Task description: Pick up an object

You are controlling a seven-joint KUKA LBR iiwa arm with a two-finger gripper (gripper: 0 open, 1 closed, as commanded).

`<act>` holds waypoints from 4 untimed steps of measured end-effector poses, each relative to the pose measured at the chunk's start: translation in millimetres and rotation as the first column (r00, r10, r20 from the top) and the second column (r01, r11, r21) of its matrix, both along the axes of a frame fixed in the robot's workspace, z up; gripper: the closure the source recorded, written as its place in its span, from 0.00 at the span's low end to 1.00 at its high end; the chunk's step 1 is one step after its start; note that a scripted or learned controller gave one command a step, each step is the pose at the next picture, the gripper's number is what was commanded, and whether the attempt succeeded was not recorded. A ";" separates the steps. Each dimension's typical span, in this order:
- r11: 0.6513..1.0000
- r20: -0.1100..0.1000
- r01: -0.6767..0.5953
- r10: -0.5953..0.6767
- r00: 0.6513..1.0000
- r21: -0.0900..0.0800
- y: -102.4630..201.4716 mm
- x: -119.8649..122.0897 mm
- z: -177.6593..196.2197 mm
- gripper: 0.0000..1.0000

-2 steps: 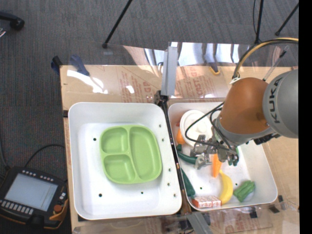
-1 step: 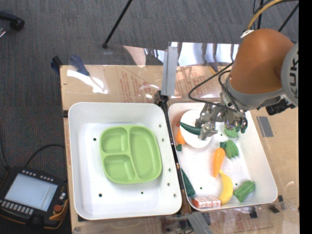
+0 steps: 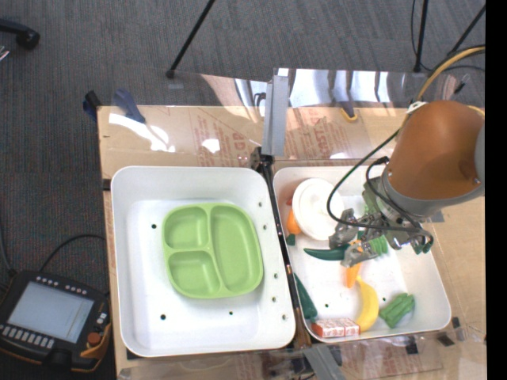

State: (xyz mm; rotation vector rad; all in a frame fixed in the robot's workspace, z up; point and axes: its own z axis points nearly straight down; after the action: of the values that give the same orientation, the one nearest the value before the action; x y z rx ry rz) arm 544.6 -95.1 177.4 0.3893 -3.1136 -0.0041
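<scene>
Orange plastic carrot [image 3: 351, 275] lies in the right-hand shallow white bin [image 3: 432, 291], just under the end effector [image 3: 360, 244]; judged the likeliest pick target since the tool sits right over its upper end. Whether the end effector is apart, together or clamped cannot be told from this slanted view; nothing is visibly held.

At 9 o'clock of the carrot, a dark green pepper-shaped toy [image 3: 323, 253] touches or nearly touches it. At 6 o'clock, a yellow plastic banana [image 3: 367, 305]; at 4 o'clock, a green ridged toy vegetable [image 3: 398, 309]. At 11 o'clock, a round white lid or plate [image 3: 315, 206]. A small red-and-white box [image 3: 337, 328] rests against the bin's near wall. Crowding suggests a narrow approach from above.

Left-hand shallow white bin [image 3: 142, 204] holds one light green three-compartment plastic tray [image 3: 212, 250], flat, compartments bare. Both bins sit side by side on the tabletop [image 3: 206, 137].
</scene>
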 end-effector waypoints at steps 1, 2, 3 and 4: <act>1.000 0.003 0.000 0.000 1.000 -0.001 -0.1 0.8 1.7 0.00; 0.999 -0.002 -0.037 0.037 0.999 0.002 -36.1 -29.0 -93.1 0.00; 1.000 0.002 -0.024 0.024 1.000 0.001 -32.7 -46.6 -90.7 0.00; 1.000 0.003 0.028 -0.028 1.000 0.001 16.9 -32.3 -90.6 0.00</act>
State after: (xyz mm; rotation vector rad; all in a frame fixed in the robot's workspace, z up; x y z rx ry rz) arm 512.4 -78.2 86.8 0.3466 -3.1220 -0.0049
